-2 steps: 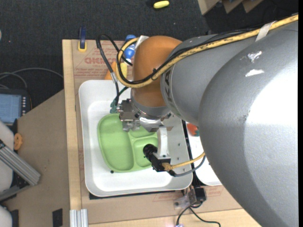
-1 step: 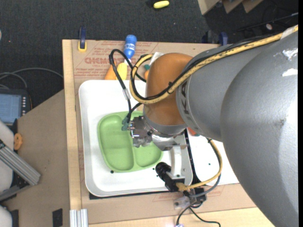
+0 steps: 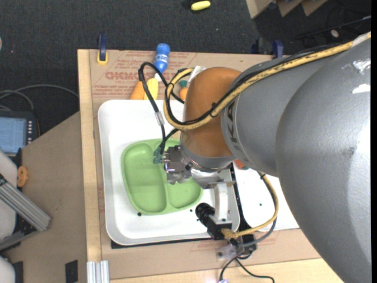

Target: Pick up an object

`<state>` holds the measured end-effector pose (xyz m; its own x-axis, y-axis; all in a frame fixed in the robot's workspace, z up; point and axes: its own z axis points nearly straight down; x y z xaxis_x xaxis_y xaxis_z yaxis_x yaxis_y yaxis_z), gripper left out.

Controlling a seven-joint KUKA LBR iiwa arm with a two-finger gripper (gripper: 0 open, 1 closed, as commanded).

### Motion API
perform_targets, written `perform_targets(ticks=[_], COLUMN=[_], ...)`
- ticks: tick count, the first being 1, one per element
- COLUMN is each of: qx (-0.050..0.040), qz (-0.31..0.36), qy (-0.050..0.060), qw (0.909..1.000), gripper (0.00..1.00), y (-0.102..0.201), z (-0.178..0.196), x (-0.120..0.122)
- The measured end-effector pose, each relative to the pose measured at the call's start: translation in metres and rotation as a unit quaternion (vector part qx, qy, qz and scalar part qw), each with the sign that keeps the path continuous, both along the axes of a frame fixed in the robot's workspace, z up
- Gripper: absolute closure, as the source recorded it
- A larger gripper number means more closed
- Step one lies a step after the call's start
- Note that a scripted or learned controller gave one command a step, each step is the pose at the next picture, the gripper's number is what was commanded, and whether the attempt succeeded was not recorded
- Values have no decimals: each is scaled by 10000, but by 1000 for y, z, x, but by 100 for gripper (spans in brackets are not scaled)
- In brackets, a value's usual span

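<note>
Over the left white bin [image 3: 112, 158], the grey arm's gripper [image 3: 172, 165] hangs low above a green divided dish [image 3: 147, 178]. Whether it grips anything, I cannot tell. Nothing looks lifted; the pick seems unfinished.

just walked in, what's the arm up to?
The KUKA arm reaches in from the right and sits low over the left white bin, its wrist end above a light green divided tray lying in that bin. Its own bulk covers the gripper, so whether anything is grasped can't be told. The tray looks flat on the bin floor. A yellow object lies on the dark floor beyond the bench.
</note>
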<state>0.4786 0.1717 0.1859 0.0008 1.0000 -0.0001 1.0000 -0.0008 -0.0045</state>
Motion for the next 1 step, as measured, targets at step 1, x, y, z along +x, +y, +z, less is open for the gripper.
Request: perform_targets(ticks=[1], qx=[3], qz=[1], qy=[-38], qw=[10000], gripper=[100], y=[-9], z=[25], x=[1])
